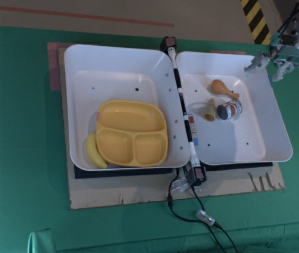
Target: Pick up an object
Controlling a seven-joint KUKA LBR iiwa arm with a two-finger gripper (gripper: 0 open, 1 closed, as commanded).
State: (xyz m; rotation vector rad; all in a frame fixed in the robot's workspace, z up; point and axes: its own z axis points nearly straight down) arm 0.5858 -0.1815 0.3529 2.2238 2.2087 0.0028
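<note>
Beside can — cone, tip up-frame

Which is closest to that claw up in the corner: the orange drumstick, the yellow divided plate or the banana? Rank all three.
From the gripper, above the right bin's far right corner:
1. Orange drumstick, right bin, far part.
2. Yellow divided plate, left bin, near part.
3. Banana, left of the plate, by the bin's near left wall.

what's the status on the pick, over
Gripper open, holding nothing, above right bin's far right corner. Can, cone and orange drumstick-shaped toy lie untouched in bin. Nothing blocking them.
</note>
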